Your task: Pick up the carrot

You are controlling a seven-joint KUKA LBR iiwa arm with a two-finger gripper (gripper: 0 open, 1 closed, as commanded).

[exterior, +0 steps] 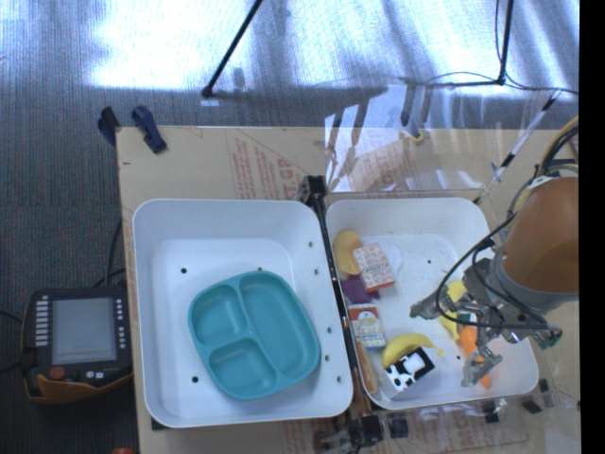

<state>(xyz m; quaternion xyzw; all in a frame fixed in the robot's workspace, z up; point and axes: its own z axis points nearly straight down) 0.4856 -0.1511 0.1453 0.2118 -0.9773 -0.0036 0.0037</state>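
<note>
Here, two white bins (151, 253), one teal plate (253, 334), one carrot (469, 340).

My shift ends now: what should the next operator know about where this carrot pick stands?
End effector: low over the right bin, at its right side; whether it is open or shut cannot be judged.
Carrot: orange pieces show right by the end effector, partly hidden by it; not visibly held.
Left bin: holds the teal plate.
Done: arm has reached the carrot's spot.
Left: confirm a grip, then lift the carrot.
</note>
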